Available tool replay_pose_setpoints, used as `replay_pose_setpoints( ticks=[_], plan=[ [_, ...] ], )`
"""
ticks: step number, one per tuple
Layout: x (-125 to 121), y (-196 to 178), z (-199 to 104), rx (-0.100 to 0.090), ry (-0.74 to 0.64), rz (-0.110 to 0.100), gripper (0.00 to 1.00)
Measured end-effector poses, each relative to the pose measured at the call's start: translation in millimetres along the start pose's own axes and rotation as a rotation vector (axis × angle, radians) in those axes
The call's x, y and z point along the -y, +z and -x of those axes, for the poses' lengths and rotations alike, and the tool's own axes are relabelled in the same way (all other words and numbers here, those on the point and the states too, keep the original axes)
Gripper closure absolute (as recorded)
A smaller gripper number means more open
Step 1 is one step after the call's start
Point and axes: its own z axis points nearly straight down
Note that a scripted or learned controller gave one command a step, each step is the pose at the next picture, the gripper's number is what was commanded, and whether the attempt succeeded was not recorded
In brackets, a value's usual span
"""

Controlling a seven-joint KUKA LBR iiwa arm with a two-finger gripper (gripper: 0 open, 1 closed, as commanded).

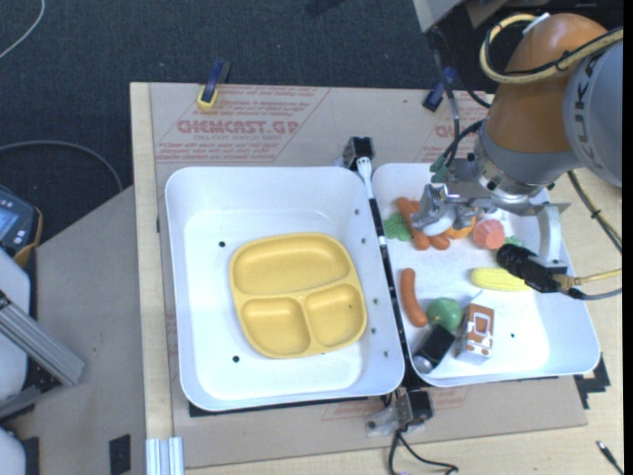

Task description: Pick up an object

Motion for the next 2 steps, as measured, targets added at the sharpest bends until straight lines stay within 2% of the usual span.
replay_pose_setpoints(
  ticks=[1,2],
  plan=[
    [-10.7,-13.6,-47.8,0.002,0.000,0.007,1.00],
    [-20.2,1.5,-67.9,0.003,0.003,0.004,1.00]
  ],
)
